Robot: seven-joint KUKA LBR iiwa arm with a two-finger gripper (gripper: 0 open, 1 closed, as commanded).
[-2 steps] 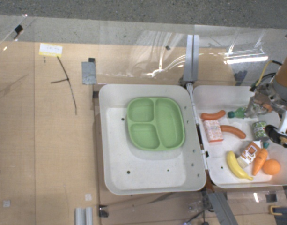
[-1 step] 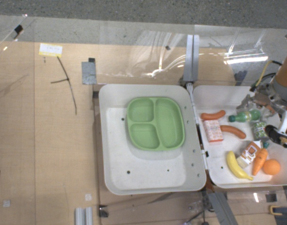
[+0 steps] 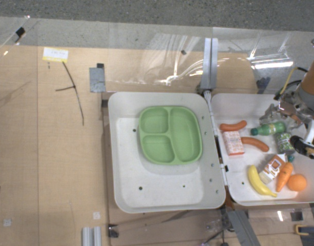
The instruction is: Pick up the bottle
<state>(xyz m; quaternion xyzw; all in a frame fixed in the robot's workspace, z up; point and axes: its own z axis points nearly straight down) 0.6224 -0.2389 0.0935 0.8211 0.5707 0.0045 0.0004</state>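
A light wooden bench is carrying two shallow white bins, lying side by side and touching along a hinged seam. The left bin is sitting near the centre of the view, with the right bin lying at its 3 o'clock. At the left bin's 10 o'clock, a small grey metal block is resting on the wood. Farther toward 10 o'clock, a yellow label is lying flat near the bench's far edge, and a thin dark wire is trailing between label and block.
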